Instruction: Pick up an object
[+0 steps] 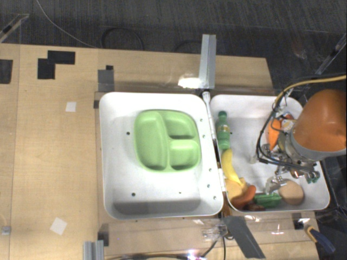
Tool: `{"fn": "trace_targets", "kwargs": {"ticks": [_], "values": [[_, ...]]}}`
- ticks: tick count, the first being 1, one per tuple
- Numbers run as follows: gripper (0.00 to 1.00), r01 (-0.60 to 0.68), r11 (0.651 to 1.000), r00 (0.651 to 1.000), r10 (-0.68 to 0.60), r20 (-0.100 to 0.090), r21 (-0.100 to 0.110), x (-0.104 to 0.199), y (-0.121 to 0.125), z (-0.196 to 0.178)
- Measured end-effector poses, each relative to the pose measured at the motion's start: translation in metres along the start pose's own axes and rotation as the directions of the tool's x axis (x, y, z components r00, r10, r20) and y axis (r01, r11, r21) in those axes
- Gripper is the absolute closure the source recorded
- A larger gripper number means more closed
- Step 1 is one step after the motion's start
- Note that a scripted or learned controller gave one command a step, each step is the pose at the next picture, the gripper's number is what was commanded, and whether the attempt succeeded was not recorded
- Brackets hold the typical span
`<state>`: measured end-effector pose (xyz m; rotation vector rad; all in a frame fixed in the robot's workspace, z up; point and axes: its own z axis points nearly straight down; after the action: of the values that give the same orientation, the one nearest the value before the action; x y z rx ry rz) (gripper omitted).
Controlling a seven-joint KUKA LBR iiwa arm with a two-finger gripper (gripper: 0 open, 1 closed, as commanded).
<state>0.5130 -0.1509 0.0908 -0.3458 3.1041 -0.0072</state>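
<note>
My gripper (277,183) hangs low over the front right part of the right bin (244,110), under the arm's orange band (325,121). It is just above a beige round object (294,194) and a dark green piece (267,199). A yellow banana (230,168) lies along the bin's left wall, with a green bottle (222,130) behind it and a red-orange item (245,194) at its front end. An orange object (275,130) is partly hidden behind the arm's cables.
The left bin (116,161) holds a light green divided plate (166,140). A metal post (207,61) stands behind the wall between the bins. Wooden bench surface spreads to the left.
</note>
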Motion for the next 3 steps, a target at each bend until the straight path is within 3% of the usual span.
{"fn": "trace_targets", "kwargs": {"ticks": [1,2,3], "values": [[0.0,0.0,1.0,1.0,0.0,0.006,0.005,0.008,0.023,-0.001],[0.0,0.201,0.98,0.98,-0.201,0.005,0.002,0.012,0.005,-0.001],[0.0,0.318,0.948,0.948,-0.318,0.004,0.006,0.011,0.005,-0.001]]}}
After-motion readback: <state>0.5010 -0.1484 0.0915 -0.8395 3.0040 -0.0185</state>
